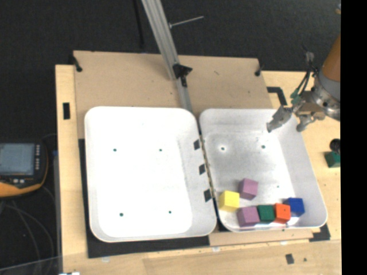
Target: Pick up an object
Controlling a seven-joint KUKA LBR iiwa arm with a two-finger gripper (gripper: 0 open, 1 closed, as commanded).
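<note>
- Camera view is showing the gripper (pixel 289 120) hanging over the far right edge of the right bin (pixel 241 130), with its two fingers spread apart and nothing sitting between them
- One finger (pixel 278 120) is pointing down-left over the bin floor, the other is sitting closer to the bin's right rim
- All the blocks are lying in the near part of the right bin, well apart from the gripper
- A yellow block (pixel 230 200) is resting near the bin's left wall, with a purple block (pixel 249 188) just beside it, slightly farther back
- Along the near wall a row is running left to right: a second purple block (pixel 248 216), a green block (pixel 266 213), an orange block (pixel 282 212) and a blue block (pixel 295 205), each touching or nearly touching its neighbour
- The left bin (pixel 143 171) is lying alongside, and a small dark green object (pixel 334 159) is sitting on the bench to the right of the bins
</note>
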